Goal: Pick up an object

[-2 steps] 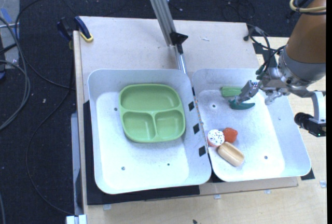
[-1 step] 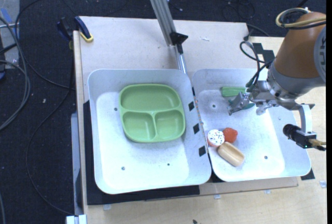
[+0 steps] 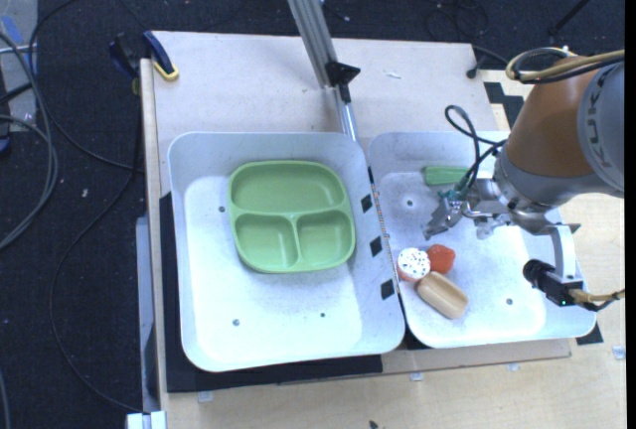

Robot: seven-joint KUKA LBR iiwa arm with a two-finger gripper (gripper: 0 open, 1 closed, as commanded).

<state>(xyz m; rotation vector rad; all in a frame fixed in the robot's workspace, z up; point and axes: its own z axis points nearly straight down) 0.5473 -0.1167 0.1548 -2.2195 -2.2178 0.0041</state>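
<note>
In the camera view the hand, its grip state impossible to tell, hangs low over the right bin, apparently positioned to reach the tan block, white disc and red piece clustered just nearer.

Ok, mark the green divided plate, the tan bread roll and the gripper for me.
green divided plate (image 3: 292,215): camera view, on the ridge where its compartments meet, left bin.
tan bread roll (image 3: 442,295): camera view, middle of its top, right bin.
gripper (image 3: 445,216): camera view, between its fingertips, above the right bin.
</note>
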